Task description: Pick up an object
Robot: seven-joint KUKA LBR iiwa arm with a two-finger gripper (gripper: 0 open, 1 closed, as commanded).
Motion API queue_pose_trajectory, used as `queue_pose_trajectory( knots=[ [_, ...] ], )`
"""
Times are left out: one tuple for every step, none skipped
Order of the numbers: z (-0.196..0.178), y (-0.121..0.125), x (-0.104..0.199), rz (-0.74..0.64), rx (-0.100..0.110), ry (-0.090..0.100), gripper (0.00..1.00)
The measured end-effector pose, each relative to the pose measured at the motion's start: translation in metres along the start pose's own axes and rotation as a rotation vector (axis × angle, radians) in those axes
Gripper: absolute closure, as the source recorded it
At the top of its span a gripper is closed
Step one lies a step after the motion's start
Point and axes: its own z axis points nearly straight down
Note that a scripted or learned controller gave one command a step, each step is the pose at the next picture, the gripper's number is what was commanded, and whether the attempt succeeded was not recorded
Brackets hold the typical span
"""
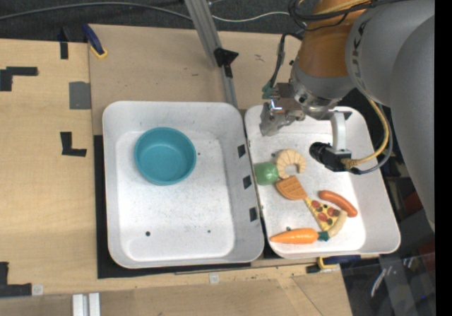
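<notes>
Camera view from above has the gripper (277, 118) low over the far left corner of the right bin (378, 233), the grey arm and its orange band bulking over it; how it stands and whether it has anything, I cannot tell from this angle. The toy food lies nearer, apart from it: a pale croissant (290, 160), a green round piece (266, 173) touching the bin's left wall, an orange wedge (290, 187), a pizza slice (325, 214), a sausage (338, 202) and a carrot (294, 237) at the near edge. They look like smooth, hard plastic, rounded and small, so I'd expect them to squirt sideways under a closing grasp. The pieces crowd together, so a descent could nudge neighbours or catch two. So close to the corner, it could close on wall alone. Left bin (120, 237) holds a glossy teal bowl (165, 155)
</notes>
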Motion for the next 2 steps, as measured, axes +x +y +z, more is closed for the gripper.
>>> queue_pose_trajectory(
  knots=[
    [-0.01,-0.012,0.054,-0.001,0.0,0.0,1.0],
    [-0.019,-0.027,0.106,-0.001,0.0,0.0,1.0]
  ],
)
